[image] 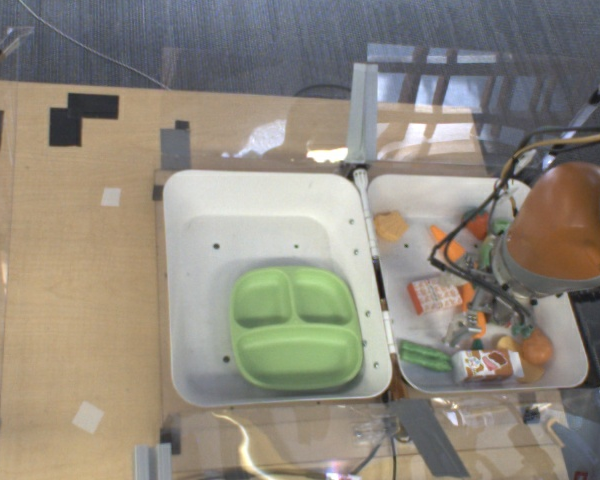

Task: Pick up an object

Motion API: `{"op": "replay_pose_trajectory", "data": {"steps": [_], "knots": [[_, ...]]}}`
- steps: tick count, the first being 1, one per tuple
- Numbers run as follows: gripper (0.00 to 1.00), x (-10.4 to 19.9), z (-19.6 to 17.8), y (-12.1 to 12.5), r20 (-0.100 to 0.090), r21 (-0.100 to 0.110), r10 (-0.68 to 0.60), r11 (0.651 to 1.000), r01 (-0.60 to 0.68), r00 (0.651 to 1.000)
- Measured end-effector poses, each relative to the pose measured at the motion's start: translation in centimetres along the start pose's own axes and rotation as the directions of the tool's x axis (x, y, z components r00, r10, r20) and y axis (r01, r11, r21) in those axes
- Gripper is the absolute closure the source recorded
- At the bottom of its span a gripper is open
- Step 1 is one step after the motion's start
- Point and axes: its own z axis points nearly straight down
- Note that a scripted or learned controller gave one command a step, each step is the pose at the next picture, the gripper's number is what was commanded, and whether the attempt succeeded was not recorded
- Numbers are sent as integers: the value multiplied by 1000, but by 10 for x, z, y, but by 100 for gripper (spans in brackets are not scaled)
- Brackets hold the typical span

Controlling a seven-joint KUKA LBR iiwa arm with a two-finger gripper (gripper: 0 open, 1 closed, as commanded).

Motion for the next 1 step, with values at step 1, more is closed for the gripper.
{"op": "replay_pose_trajectory", "data": {"steps": [1], "knots": [[100,-6,-14,1,17,0,-7,1000,7,1000]]}}
